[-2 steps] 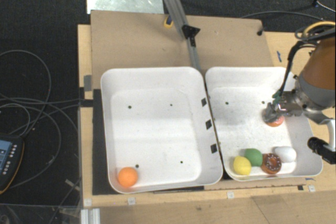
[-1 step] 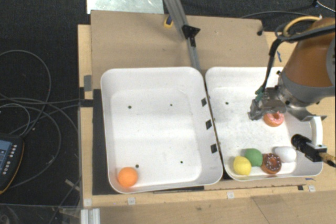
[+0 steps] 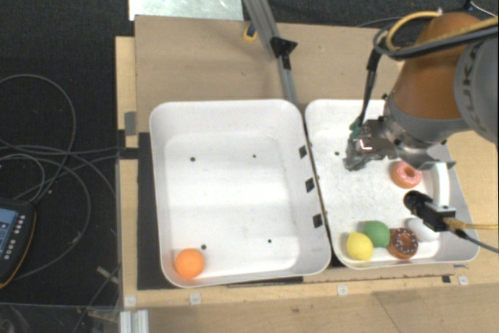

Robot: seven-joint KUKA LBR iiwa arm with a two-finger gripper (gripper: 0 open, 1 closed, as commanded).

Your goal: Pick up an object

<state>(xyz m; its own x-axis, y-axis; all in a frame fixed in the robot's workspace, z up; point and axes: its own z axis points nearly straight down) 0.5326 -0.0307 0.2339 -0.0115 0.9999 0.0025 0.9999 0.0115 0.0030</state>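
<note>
My gripper (image 3: 355,158) hangs low over the bare upper part of the right bin (image 3: 327,117), and I cannot tell how it is set. The nearest thing to take is the pink donut (image 3: 405,175), just beside me toward the arm's own side and slightly nearer the bin's front edge; being round, it has no long axis to line up with. Farther forward, along the front wall, sit a green ball (image 3: 377,232), a yellow ball (image 3: 359,246) and a chocolate donut (image 3: 403,243). An orange ball (image 3: 189,263) lies well apart, in the left bin (image 3: 226,111).
</note>
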